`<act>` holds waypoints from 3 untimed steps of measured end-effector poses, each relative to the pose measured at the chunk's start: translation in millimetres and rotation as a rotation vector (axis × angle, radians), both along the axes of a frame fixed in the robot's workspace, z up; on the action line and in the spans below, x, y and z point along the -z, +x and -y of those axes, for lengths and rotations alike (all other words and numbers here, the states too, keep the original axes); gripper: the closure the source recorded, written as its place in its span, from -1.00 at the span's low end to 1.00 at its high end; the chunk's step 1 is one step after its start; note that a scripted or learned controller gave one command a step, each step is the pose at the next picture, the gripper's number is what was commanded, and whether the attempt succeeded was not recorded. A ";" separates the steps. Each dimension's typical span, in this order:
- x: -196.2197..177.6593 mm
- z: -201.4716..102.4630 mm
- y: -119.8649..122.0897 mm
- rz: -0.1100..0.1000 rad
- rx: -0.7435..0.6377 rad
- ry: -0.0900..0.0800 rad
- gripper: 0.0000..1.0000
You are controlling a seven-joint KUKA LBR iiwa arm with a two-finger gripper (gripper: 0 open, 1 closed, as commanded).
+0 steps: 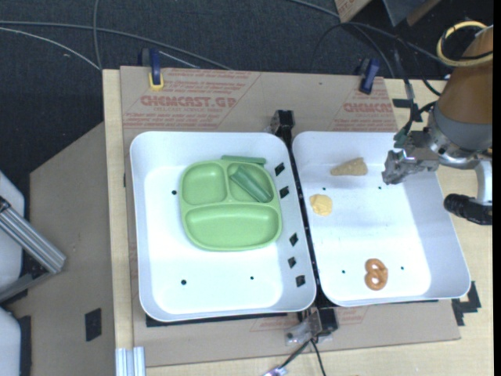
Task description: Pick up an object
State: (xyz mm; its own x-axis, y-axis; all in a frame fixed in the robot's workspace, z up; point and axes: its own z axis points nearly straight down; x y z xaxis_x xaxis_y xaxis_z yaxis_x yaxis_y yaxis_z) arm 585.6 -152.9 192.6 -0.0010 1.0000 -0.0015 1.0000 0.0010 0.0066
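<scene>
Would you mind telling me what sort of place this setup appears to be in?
Most likely a robotics lab bench: two white bins clamped onto a protective board, loose cables on the floor, and a robot arm's end effector above toy food like a pretzel.

Both bins (156,210) white. Left: light green divided plate (231,214), darker green piece (250,182) on it. Right: tan chunk (349,168), yellow lump (320,204), orange-brown pretzel (376,274), probably. Grey gripper (394,168), orange band.
</scene>
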 end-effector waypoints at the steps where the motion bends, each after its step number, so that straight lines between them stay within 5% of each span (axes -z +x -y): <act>1: -20.6 0.0 1.0 -0.003 0.000 0.001 1.00; 3: -29.9 -112.0 -27.3 -0.009 -0.005 0.005 1.00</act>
State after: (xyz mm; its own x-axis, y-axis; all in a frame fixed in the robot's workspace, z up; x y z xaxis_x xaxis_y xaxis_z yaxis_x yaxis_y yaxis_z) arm 558.3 -40.9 222.5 -0.0057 1.0000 0.0035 1.0000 0.0057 -0.0023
